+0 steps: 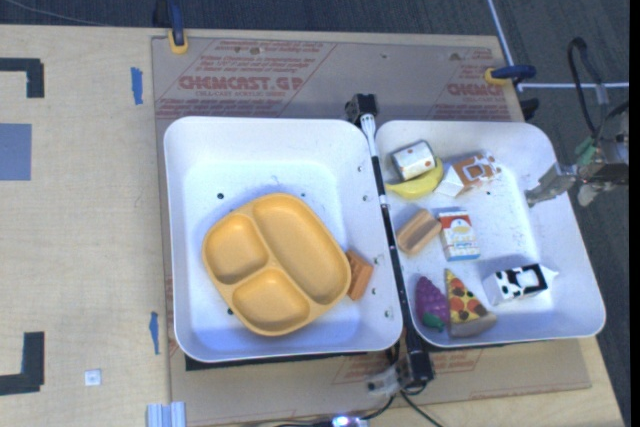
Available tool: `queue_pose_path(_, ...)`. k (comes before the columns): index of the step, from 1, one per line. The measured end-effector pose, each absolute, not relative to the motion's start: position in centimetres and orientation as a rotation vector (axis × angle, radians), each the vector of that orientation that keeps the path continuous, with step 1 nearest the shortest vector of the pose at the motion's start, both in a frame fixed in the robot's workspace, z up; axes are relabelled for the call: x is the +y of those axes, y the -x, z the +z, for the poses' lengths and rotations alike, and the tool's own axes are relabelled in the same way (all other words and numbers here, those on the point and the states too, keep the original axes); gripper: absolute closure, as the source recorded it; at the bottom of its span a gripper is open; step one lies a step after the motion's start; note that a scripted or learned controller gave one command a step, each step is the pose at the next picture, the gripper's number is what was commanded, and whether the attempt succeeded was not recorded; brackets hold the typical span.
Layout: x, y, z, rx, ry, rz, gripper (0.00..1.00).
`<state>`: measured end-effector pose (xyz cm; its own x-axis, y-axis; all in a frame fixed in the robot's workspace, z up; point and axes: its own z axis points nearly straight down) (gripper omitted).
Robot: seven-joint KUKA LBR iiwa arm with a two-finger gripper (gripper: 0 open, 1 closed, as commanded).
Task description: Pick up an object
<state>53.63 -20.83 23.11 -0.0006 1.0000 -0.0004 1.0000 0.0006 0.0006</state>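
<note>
At the right bin's (560,140) far right rim, the gripper (556,185) is hovering; whether it is open or closed cannot be told. Nothing is sitting in it. Candidate objects are lying in this bin. The red-and-white carton (459,235), near centre, is looking light, rigid and flat-sided; grasping across its narrow sides is advisable.

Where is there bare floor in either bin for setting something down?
Left bin: the back strip behind the yellow divided plate. Right bin: a patch at its right side, beyond the carton. Its left half is crowded with toy food.
</note>
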Motion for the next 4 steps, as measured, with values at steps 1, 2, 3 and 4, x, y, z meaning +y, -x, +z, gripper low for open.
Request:
queue_pose_path(1,-11.5,-56.5,14.9,2.225,-2.222,0.0,0.0)
queue_pose_path(2,-10.5,-55.2,9.6,2.218,-2.22,0.004,0.0)
queue_pose_path(3,-10.6,-55.3,10.6,2.214,-2.218,0.004,1.0)
queue_pose_path(4,-3.0,-60.5,18.5,2.223,-2.219,0.003,1.0)
